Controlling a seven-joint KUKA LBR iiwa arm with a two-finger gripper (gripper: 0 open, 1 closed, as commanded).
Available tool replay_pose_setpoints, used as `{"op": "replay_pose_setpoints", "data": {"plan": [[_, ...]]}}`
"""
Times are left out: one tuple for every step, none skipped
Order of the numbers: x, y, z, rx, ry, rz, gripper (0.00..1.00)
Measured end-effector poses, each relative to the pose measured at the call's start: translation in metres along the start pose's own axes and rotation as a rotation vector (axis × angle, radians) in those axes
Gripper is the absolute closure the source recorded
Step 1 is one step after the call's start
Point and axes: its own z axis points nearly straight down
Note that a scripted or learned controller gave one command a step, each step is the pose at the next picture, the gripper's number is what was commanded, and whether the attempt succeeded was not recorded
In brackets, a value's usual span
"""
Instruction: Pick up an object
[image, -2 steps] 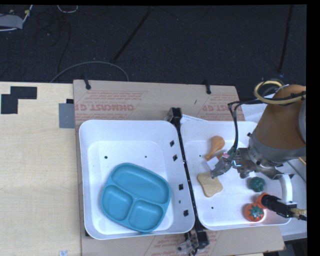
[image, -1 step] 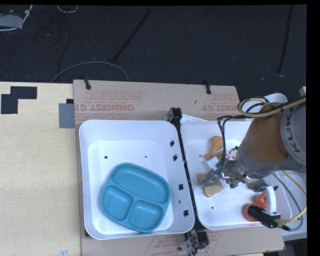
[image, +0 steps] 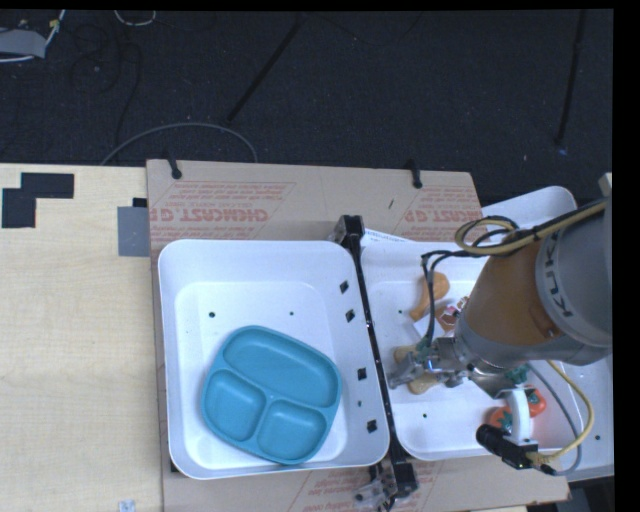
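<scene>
Gripper (image: 412, 368) low in the right shallow white plastic bin (image: 440, 440), approach step by the look of it; open or closed, I cannot tell. Tan curved object (image: 433, 292) lies near, at one o'clock. Next, I'd say: settle over it, close, lift.

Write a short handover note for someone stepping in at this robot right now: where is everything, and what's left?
Gripper: low in the right bin, near its left wall; I cannot tell whether it holds anything.
Things: a tan object lies farther back in that bin; a blue plate lies in the left bin.
Done: nothing visibly lifted.
Left: grasp one object and raise it.
</scene>
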Motion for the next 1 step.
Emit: {"op": "replay_pose_setpoints", "data": {"plan": [[-0.002, 0.0004, -0.0128, -0.001, -0.001, 0.006, 1.0]]}}
